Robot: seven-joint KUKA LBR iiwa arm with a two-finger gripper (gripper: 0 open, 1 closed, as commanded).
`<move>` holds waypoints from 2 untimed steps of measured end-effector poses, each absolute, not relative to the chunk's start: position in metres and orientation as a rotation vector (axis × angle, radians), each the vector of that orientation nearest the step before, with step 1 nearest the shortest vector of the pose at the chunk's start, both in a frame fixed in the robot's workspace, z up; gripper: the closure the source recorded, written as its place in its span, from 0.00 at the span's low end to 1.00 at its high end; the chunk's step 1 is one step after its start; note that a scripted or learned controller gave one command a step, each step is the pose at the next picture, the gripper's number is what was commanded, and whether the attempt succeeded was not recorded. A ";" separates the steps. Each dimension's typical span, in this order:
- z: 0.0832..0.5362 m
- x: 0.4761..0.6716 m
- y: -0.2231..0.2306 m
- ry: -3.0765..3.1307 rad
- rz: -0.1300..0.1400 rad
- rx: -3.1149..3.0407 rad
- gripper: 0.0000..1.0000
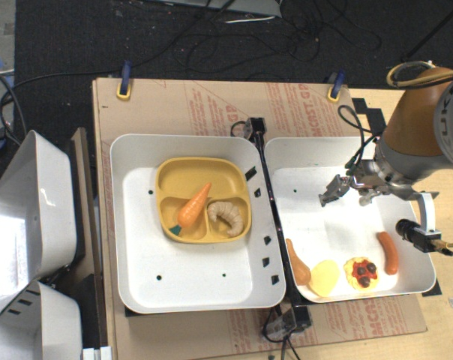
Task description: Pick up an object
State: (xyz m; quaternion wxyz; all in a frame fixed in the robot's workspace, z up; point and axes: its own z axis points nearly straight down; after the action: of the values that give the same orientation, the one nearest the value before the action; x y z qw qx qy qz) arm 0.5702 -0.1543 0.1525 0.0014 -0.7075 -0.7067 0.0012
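Hidden or unclear: the arm is cut off at the right edge; its wrist covers part of the right bin's far right wall. Fine detail of the round topped piece cannot be made out.
Hand: the hand hangs over the upper middle of the right bin, 2 dark fingers spread apart, nothing between them.
Right bin contents: 4 toy foods lie along the near side. An orange drumstick-like piece sits at the near left corner. A pale yellow disc is just beside it. A round yellow piece with red and dark toppings is next. A sausage is at the right.
Long axes: the sausage runs near to far, slightly tilted; the drumstick-like piece runs diagonally, thin end toward the far left.
Left bin: the left bin holds a yellow divided plate. On it a toy carrot points its tip toward the far right, and a pale shrimp lies curled just beside it.
Bench: the bench carries both bins side by side, touching along the middle.
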 end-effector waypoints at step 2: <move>0.112 0.571 -0.154 -2.221 0.000 -2.223 1.00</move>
State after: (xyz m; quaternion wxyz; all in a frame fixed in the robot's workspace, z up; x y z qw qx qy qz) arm 0.5708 -0.1536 0.1120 -0.0003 -0.7075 -0.7067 -0.0001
